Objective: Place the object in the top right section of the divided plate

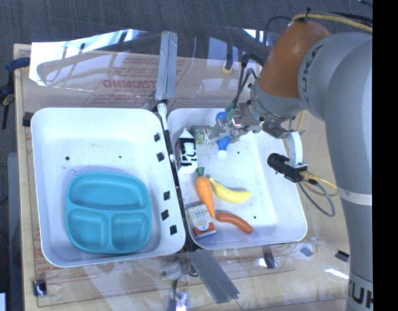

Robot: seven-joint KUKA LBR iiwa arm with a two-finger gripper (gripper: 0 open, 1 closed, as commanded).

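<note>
The blue divided plate [109,213] lies in the left bin [88,138], toward its front, with nothing in its sections. My gripper [226,132] hangs low over the back of the right bin [276,193]. It is just beside a small green-labelled can [202,135], and a small blue and white piece [222,146] shows right under it. Whether anything is held cannot be told. Further forward in the same bin lie a carrot [206,195], a yellow banana [230,192], a red sausage [235,222] and a small red carton [201,219].
A black and white item [186,153] leans against the right bin's left wall. The divider between the bins [171,193] carries black clips. The arm's grey body and orange band [286,57] loom over the right bin's back right corner.
</note>
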